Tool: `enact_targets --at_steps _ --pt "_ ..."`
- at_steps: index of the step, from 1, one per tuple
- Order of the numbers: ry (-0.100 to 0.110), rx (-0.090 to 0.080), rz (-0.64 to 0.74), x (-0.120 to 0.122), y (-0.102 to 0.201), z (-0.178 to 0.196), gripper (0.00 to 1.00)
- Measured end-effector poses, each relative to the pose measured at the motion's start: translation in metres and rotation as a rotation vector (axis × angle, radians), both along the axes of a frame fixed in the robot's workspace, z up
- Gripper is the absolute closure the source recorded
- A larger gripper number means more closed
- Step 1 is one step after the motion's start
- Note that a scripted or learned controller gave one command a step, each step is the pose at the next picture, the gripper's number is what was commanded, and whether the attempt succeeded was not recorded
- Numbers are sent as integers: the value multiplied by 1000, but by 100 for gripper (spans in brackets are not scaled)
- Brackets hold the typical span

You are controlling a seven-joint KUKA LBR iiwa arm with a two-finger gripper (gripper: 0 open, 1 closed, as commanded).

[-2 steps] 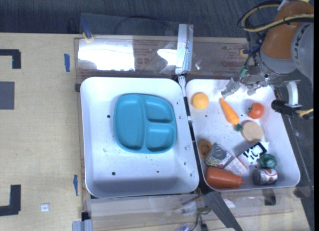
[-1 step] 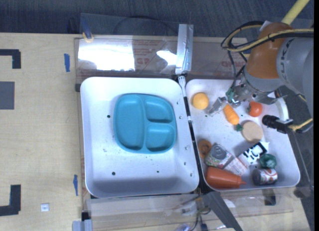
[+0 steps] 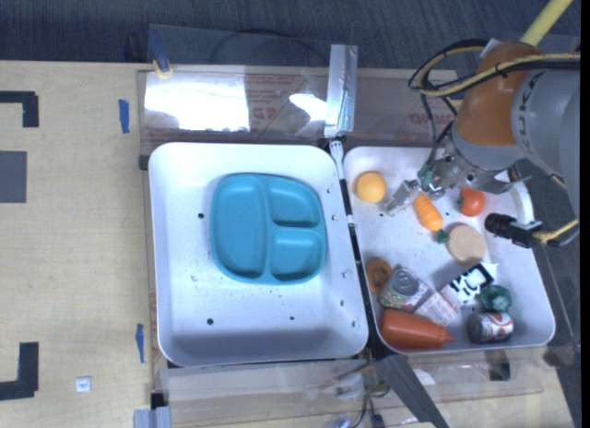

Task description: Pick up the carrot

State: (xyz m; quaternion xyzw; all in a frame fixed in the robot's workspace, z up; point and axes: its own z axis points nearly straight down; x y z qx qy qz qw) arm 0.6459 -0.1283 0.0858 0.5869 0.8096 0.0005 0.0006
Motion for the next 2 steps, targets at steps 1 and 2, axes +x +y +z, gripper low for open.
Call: enact_targets --at_steps 1,2 --pt "-7 -1 -3 2 -2 13 100" --pt "-11 0 93 24 77 105 100"
